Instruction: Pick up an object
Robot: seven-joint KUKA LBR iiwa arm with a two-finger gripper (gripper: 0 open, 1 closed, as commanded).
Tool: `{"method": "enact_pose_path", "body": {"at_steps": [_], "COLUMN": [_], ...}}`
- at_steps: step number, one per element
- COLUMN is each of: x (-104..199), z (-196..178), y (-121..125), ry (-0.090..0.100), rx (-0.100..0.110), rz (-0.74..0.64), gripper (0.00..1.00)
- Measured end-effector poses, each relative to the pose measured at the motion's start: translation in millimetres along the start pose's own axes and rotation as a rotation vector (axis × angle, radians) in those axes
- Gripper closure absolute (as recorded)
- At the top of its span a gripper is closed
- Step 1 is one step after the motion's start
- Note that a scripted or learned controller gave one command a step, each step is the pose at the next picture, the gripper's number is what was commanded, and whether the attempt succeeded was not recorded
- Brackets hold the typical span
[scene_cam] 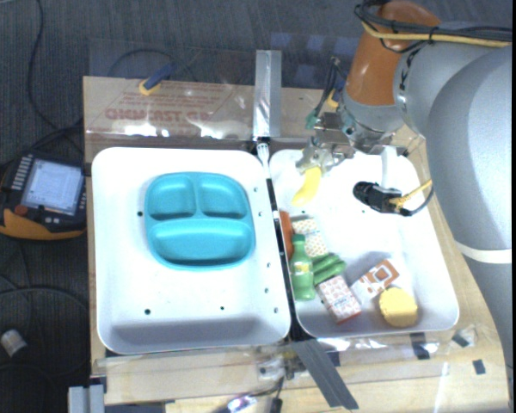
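Observation:
My gripper point(316, 158) hangs over the far left part of the right bin point(430, 256). A yellow banana-shaped piece point(307, 186) lies or hangs tilted directly below it, its upper end meeting the gripper's tip; whether it is gripped is unclear. Nearer the front of that bin are a green bottle point(303, 263), a green block point(328, 268), a small speckled pale piece point(304, 227), two patterned red-and-white boxes point(339, 299) point(378, 277) and a yellow lemon-like lump point(398, 307). An orange strip point(285, 231) lies along the bin's left wall.
The left bin point(120, 256) holds a blue sectioned tray point(198, 218). A ridge between the bins runs down the middle. A handheld screen device point(43, 192) sits on the floor at left. The arm's grey body fills the right side.

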State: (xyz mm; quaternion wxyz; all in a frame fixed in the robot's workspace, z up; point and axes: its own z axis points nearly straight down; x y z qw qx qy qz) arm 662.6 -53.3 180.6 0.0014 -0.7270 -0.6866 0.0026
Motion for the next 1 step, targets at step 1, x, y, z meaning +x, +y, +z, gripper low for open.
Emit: {"method": "enact_pose_path", "body": {"at_steps": [1], "x": [1.6], "z": [-15.8], "y": [5.3], "ry": [0.0], "rx": [0.001], "rz": [0.162], "gripper": [1.0]}}
